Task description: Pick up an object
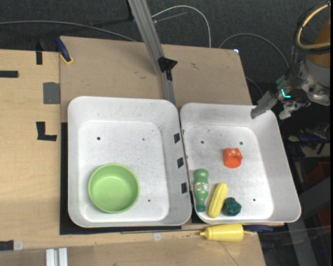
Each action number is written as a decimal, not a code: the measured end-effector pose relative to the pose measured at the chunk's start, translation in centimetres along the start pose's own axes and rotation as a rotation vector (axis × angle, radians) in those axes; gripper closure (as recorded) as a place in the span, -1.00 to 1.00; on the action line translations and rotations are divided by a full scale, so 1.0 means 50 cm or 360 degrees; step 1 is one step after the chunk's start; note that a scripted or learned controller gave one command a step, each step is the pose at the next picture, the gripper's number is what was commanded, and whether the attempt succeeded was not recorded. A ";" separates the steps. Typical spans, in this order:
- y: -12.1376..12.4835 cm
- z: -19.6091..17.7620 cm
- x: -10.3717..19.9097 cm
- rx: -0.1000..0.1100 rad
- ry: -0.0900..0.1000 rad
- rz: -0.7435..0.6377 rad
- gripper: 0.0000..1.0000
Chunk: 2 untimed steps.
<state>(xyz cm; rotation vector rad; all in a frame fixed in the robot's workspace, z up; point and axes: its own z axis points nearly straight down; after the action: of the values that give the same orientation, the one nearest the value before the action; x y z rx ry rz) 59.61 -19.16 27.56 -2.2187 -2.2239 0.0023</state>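
1. Gripper (269, 105): at the far right corner of the right-hand shallow white bin (277, 143), over its rim. Whether the jaws stand apart or together cannot be told; nothing is seen between them.
2. Arm: grey wrist with orange band (322, 35), entering from the right, well above the bin contents.
3. Candidate objects, all in the right bin: a small orange-red block (232, 157) nearest the gripper; near the front edge, a green plastic bottle (200, 184), a yellow oblong piece (217, 199) touching it, and a dark teal lump (231, 206) just beside that.
4. Left white bin (77, 148): holds a light green round bowl (114, 188).
5. Step judged: approach, nothing grasped yet.
6. Next move calls for travel inward over a chosen object, then descent; the orange-red block stands apart and looks the cleanest target.
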 end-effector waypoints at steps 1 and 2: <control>-0.010 0.110 0.020 0.0009 0.0002 0.0002 -1.00; -0.007 0.202 0.033 0.0008 0.0002 0.0001 -1.00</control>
<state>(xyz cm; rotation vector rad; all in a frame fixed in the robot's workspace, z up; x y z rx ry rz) 59.24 -17.54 17.44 -2.2163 -2.2201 0.0071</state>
